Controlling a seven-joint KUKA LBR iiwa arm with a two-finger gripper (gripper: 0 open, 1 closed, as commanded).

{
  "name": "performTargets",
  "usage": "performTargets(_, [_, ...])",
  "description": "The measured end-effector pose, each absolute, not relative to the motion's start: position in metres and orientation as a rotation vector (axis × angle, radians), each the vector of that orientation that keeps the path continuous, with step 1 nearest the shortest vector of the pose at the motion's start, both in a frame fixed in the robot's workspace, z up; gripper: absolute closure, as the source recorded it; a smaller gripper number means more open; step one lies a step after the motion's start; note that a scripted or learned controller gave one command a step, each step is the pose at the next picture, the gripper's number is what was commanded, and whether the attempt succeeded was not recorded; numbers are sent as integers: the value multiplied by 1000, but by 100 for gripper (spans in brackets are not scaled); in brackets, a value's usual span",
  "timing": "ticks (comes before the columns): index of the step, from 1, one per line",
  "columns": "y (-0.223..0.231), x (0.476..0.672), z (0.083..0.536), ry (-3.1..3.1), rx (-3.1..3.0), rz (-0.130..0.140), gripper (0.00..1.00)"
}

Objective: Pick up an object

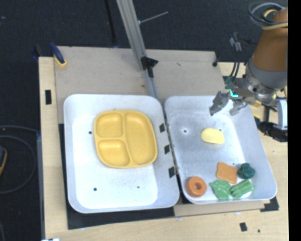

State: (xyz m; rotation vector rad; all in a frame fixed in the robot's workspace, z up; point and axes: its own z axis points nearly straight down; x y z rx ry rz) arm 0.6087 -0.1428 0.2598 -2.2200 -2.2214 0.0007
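Yellow toy lemon (212, 135) sat mid-right of the frame in the right bin (190, 115). Your gripper (228, 105) hung above it, upper right, fingers apart and holding nothing you could see.

1. A pale wooden bench (115, 72) fills the middle of the camera view.
2. Dark speckled floor (40, 14) surrounds it.
3. A slanted metal pole (133, 31) rises from the bench's far side.
4. Black cables (10, 149) loop on the floor at left.
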Motion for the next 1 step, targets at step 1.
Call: performTargets(1, [-143,609,261,-2223,-2221,-2,0])
